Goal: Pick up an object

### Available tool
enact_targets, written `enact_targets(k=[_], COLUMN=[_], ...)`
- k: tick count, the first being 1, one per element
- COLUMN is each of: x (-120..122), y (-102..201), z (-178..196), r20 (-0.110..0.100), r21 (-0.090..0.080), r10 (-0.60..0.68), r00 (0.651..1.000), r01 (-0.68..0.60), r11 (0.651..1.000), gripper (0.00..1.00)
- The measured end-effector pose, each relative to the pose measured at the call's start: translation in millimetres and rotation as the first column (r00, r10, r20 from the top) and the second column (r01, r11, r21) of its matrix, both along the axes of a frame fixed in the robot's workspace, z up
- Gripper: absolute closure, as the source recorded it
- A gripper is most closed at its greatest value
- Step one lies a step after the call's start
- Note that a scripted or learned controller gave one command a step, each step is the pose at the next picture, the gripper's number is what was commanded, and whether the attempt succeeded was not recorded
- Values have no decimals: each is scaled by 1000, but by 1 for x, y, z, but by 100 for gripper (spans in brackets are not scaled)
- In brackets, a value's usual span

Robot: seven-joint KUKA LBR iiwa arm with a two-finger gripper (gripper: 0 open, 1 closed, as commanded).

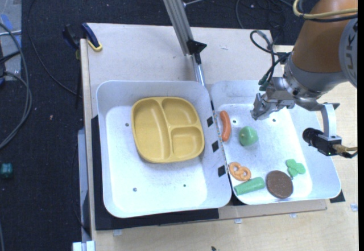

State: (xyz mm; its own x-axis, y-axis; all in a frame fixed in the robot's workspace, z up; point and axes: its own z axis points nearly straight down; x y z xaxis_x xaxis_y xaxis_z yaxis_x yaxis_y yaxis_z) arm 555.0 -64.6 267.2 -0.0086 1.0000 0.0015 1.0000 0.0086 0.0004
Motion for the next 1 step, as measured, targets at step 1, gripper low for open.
enact_targets(k=[1], x=[4], y=[52], z=[0], r20=[0], r21=[0], r10=[0], r00=[1000], r01=[0], r11=[1000], gripper=[100])
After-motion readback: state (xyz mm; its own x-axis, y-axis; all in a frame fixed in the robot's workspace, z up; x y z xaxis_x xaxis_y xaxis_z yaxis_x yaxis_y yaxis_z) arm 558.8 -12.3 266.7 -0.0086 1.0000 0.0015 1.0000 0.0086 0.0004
